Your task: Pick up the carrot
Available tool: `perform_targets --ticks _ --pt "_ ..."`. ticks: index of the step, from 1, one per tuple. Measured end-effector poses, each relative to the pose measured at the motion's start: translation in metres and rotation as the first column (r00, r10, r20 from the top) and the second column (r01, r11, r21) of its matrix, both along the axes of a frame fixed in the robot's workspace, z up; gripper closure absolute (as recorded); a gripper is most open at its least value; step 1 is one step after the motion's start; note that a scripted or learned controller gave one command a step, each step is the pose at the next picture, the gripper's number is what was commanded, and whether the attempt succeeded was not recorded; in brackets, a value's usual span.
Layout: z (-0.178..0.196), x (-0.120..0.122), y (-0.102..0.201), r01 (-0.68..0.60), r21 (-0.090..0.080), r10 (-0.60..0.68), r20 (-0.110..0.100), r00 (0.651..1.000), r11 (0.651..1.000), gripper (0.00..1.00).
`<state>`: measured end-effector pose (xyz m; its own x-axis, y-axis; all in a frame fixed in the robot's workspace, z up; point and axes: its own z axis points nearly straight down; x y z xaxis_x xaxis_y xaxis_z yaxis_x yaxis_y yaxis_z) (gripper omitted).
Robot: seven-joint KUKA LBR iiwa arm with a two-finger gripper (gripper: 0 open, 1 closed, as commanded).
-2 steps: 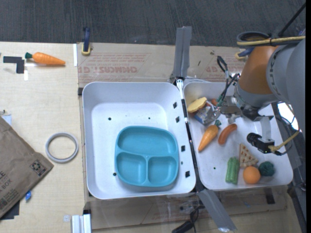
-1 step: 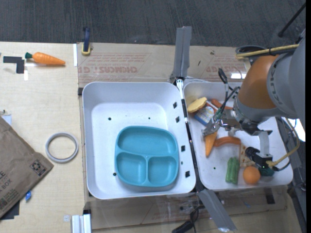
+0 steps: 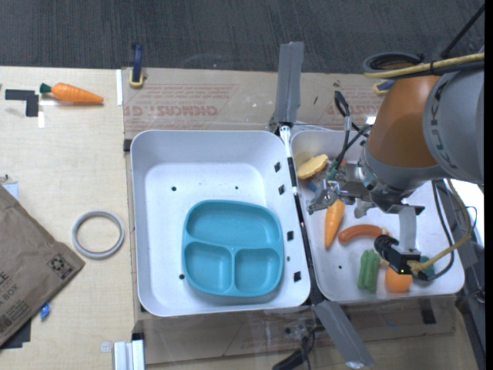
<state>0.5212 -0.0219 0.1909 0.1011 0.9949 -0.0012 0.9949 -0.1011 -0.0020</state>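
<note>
Camera view: the tapered orange carrot (image 3: 333,222) lay in the right white bin (image 3: 454,284), tip pointing down, beside the divider. The two-finger gripper (image 3: 330,193) hovered at its upper end; its opening could not be judged. Nearby lay a yellow bun-shaped piece (image 3: 312,166), an orange sausage (image 3: 359,233), a green pod (image 3: 369,270) and an orange ball (image 3: 397,281). The left white bin (image 3: 154,206) held a blue sectioned tray (image 3: 196,214).
</note>
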Motion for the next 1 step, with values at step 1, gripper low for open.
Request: perform_targets --ticks 1 --pt "-0.0003 0.0047 -0.0482 -0.054 -0.001 0.054 0.0 0.999 0.999 0.0"
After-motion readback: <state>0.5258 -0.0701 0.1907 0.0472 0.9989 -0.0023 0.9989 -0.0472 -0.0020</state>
